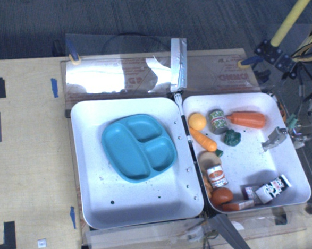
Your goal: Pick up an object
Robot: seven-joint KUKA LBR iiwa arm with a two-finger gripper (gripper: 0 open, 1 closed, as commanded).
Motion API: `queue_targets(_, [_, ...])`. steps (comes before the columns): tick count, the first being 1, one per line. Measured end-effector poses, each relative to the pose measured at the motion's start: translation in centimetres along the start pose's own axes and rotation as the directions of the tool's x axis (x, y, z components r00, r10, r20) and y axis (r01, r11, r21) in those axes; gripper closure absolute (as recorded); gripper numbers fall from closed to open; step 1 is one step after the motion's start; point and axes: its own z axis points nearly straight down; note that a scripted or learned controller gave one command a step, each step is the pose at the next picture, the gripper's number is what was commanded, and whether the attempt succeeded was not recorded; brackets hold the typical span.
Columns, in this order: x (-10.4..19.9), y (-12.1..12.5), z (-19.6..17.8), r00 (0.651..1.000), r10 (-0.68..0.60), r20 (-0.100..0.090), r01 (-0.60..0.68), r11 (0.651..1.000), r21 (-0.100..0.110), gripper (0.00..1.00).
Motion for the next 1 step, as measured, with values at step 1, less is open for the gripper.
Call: queue_targets(1, [3.31,5.58,12.51,0.982,-0.188,-0.003,0.188,0.982,0.006,0.00])
